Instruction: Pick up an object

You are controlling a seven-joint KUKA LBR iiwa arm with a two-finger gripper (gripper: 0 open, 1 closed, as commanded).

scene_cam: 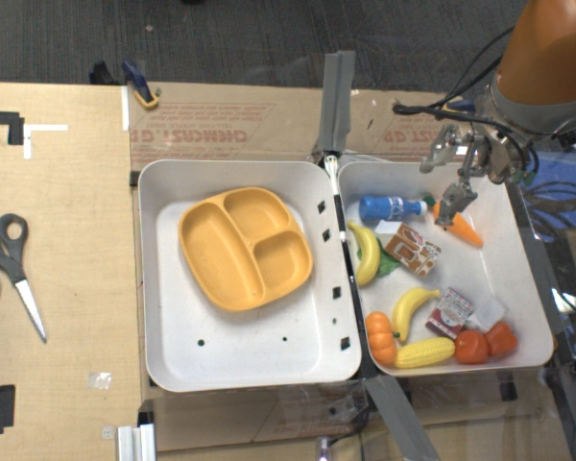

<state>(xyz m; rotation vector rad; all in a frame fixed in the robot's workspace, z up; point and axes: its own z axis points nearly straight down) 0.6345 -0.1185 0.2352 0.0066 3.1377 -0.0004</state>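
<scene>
- Carrot (464, 230) is my likeliest pick: it lies in the right bin (530, 286), near the far wall, touching nothing but the floor of the bin.
- Claw (455, 203) hangs just above the carrot's near-left end, at the bin's far side, with my arm coming in from the upper right.
- Whether the claw is apart or together I cannot tell; the metal parts blur together from this height, and nothing is visibly between them.
- Long axis of the carrot runs from upper left to lower right, its thin tip pointing lower right, away from me. Its body lies just right of and below the claw, so I judge the grasp needs a small shift that way and a close across the short axis.
- Bottle (392, 206) lies just left of the claw, on its side, close enough to be knocked.
- Other things in the same bin sit nearer the camera: two bananas (367, 254), a corn cob (424, 353), tomatoes (472, 346).
- Left bin (173, 344) holds a yellow plate (246, 248), well apart from my reach now.
- Scissors (14, 267) rest on the desk (67, 190).
</scene>
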